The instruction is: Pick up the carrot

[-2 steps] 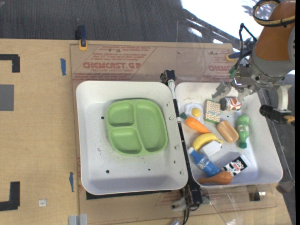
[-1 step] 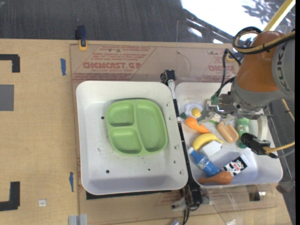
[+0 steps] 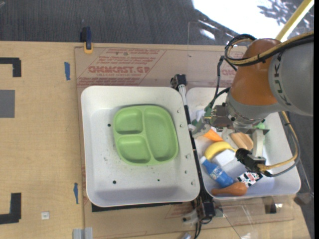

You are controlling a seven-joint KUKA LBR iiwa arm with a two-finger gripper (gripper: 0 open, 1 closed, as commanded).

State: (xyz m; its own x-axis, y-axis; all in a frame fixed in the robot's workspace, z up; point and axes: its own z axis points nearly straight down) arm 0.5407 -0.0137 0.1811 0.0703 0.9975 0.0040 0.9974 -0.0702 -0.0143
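Carrot (image 3: pixel 213 135) appears light, rigid, smooth; grasp across its exposed midsection; gripper (image 3: pixel 222 126) state cannot be determined

The light-green three-compartment plastic plate (image 3: pixel 146 134) lies in the left shallow white bin (image 3: pixel 94 148). The right shallow white bin (image 3: pixel 289 178) (touching it side by side) holds the small orange carrot (image 3: pixel 213 134), with the yellow banana (image 3: pixel 219 149) just before it.

Your right bin (image 3: pixel 294 176) is crowded: the arm (image 3: pixel 259 78) hangs over its upper half, and a banana (image 3: pixel 219 148), bottle (image 3: pixel 215 172) and carrot (image 3: pixel 229 189) lie close together below. The left bin (image 3: pixel 94 148) holds a green plate (image 3: pixel 145 134), with open floor around it.
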